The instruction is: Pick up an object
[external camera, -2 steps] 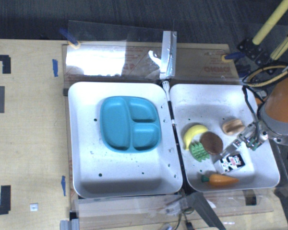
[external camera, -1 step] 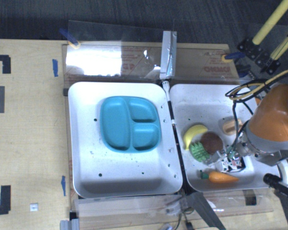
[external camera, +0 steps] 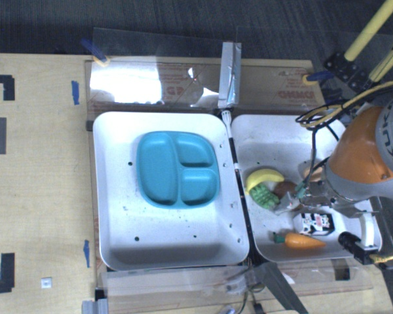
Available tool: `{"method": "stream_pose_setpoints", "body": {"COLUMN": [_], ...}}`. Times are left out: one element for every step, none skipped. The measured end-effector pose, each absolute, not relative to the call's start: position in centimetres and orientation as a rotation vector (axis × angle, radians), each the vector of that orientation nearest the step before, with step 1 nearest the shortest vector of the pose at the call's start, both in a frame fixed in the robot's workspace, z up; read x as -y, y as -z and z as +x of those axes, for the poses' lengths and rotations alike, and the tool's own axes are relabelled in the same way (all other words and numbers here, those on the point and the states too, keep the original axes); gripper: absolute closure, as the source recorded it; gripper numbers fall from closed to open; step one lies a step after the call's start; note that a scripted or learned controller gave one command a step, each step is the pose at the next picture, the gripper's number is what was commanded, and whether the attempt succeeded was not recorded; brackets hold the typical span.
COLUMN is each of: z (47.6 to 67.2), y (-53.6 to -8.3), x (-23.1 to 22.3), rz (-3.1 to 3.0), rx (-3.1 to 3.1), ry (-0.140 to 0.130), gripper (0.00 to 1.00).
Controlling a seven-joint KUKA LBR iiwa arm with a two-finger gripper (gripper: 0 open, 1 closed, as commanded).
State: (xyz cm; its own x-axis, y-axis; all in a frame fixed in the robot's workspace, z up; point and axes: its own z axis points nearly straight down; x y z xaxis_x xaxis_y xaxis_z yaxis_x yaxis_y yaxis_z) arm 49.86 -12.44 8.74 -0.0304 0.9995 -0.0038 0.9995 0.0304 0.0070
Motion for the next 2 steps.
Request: {"method": "stream_pose_setpoints", "body": {"z": [58.0, 53.7], "y": [-8.7, -8.8], "x": [12.0, 11.5], "rz": [2.123, 2.043], "rx": [-2.308, -2.381], "ry": [-0.006, -0.005], "gripper": [0.0, 0.0]}}
